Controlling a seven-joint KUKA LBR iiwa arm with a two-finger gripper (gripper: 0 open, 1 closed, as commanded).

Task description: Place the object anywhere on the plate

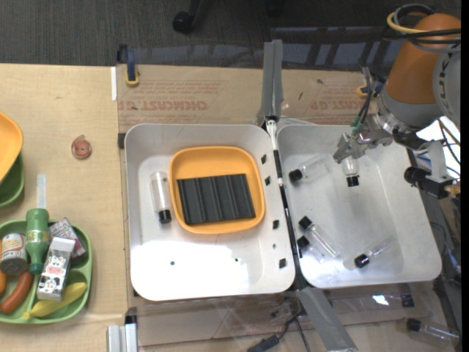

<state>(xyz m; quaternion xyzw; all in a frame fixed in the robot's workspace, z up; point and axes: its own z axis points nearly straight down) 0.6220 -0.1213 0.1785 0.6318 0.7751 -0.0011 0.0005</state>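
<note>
An orange plate (217, 160) lies in the left bin (212, 273) with a black ridged slab (216, 199) on it. My gripper (352, 160) hangs over the upper part of the right bin (407, 266), well to the right of the plate. A small clear vial with a black cap (352, 180) pokes down from between its fingers, cap downward, so the gripper looks shut on it. Another clear vial (159, 195) lies in the left bin just left of the plate.
Three more clear black-capped vials lie in the right bin: one at its upper left (304, 171), one at the lower left (317, 237), one at the lower middle (370, 255). A green tray of toy food (80, 288) stands on the bench at far left.
</note>
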